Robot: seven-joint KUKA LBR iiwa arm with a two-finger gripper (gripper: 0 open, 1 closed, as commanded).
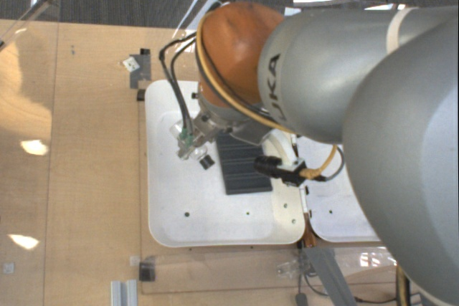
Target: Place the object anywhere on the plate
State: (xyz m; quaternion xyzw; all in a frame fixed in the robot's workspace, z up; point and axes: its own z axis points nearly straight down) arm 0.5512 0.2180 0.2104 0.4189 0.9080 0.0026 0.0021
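Note:
My gripper [188, 145] hangs low over the upper left part of the left white bin [208, 222], with a pale, partly clear tip and a green spot on it. A small dark object [206, 162] lies on the bin floor just to the right of and below the tip, apart from it as far as I can see. Beside it a dark grey ribbed rectangular slab [242, 167] rests flat in the middle of the bin. The orange band and grey body of the arm [301, 75] cover the bin's upper right part and whatever lies there.
The right bin [344, 222] shows as a strip under the arm. A black cable plug [276, 168] juts out over the divide between the bins. Small dark fittings sit on the wooden bench at the bin's top left [141, 68] and bottom left [147, 270].

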